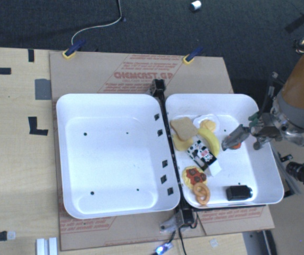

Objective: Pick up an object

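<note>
The right bin (pixel 258 110) holds several small objects. A yellow banana (pixel 211 141) lies beside a white fried-egg toy (pixel 206 124) and a tan bread slice (pixel 182 129). A black-and-white spotted box (pixel 201 153) lies just below them. Nearer the front are a red-and-yellow toy (pixel 193 175), an orange ring (pixel 202 193) and a black block (pixel 238 192). My gripper (pixel 242 142) hangs over the right part of this bin, open, to the right of the banana, with nothing between its fingers. A small red piece (pixel 237 146) shows by its left finger.
The left bin (pixel 67 142) sits beside the right one, with a black divider strip (pixel 164 142) between them. Both rest on a brown board (pixel 136 76) held by blue-and-yellow clamps (pixel 73 49). The arm's grey wrist (pixel 295 121) overhangs the right bin's edge.
</note>
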Robot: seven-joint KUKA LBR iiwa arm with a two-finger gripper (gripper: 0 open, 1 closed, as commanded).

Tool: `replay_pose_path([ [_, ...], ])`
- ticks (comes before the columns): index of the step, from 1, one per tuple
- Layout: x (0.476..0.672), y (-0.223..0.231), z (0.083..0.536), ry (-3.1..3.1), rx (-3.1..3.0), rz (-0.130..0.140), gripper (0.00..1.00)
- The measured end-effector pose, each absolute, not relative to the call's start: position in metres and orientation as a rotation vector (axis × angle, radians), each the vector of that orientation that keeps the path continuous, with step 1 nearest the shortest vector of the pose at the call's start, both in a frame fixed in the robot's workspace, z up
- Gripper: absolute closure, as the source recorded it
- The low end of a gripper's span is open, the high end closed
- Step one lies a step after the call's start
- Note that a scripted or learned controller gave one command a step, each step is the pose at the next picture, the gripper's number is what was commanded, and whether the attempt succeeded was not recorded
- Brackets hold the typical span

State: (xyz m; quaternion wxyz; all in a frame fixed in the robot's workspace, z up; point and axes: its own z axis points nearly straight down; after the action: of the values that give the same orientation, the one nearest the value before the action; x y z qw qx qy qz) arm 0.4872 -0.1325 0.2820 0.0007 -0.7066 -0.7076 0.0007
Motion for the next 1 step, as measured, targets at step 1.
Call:
replay_pose_path([
  [1,0.4803,-0.1293,0.147,-2.212,-2.212,0.012,0.0],
])
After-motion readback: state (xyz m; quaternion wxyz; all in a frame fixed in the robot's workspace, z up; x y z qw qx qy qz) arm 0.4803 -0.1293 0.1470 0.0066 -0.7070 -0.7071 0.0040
